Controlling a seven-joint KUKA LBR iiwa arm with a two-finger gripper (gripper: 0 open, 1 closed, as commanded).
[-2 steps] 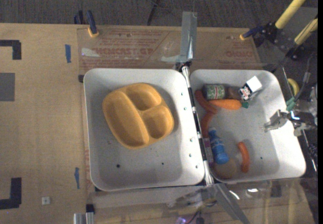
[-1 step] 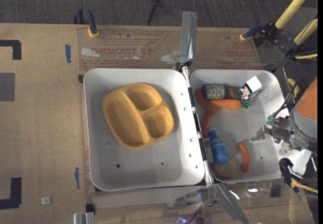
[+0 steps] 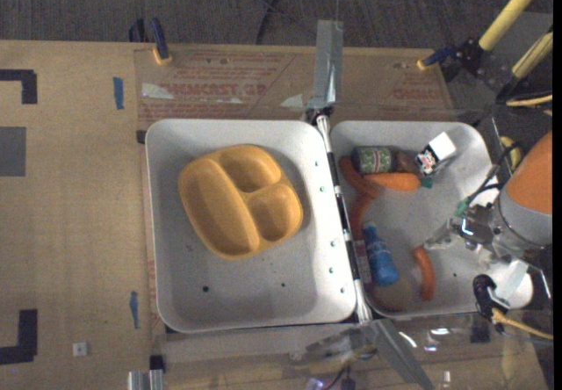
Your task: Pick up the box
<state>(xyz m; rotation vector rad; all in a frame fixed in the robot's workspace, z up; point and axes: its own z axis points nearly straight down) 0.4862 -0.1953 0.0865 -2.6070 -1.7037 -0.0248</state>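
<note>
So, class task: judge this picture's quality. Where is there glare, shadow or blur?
Camera view: soft overall, fine print unreadable. Glare whitens the right bin floor and the box. The yellow plate casts a faint shadow in the left bin. The arm is blurred at the right edge.

The robot arm (image 3: 536,195) is grey, with a bright orange band on its round top part. Lower down it has shiny metal pieces, thin black cables and a round white end.
</note>
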